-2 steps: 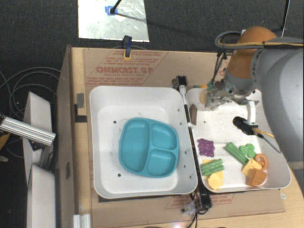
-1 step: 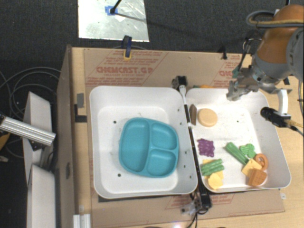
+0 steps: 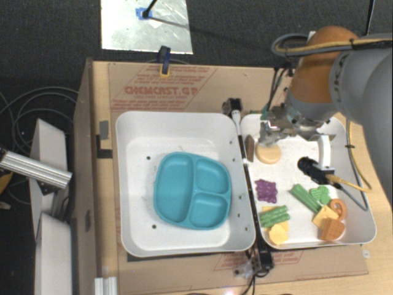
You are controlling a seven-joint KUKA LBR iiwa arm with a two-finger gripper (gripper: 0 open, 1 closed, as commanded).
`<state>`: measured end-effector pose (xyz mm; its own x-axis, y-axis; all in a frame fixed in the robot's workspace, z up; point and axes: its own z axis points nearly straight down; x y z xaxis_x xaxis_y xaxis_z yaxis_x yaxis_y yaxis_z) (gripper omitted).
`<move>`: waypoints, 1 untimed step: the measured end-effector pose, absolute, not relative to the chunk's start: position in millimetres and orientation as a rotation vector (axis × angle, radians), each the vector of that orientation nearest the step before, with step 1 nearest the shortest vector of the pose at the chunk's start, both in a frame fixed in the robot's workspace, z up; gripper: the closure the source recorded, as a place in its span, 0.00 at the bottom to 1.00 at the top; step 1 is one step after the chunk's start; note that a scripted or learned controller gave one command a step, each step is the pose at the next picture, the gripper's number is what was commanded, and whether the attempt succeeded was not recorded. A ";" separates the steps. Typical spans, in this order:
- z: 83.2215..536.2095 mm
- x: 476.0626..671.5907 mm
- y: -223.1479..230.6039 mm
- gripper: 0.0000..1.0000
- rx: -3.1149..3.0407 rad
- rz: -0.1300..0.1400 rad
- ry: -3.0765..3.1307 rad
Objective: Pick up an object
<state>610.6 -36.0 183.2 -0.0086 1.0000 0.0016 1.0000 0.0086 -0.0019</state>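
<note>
Camera view: gripper (image 3: 270, 135), grasp state indiscernible, poised directly over the tan round piece (image 3: 268, 154) at the right bin's (image 3: 362, 229) upper-left corner, positioned for a top-down pick.

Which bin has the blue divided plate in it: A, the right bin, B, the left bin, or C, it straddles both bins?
B: the blue divided plate lies flat in the left bin, while the right bin holds the small toy foods.
</note>
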 end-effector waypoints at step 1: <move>184.4 598.9 -73.0 1.00 -2.223 0.001 -2.221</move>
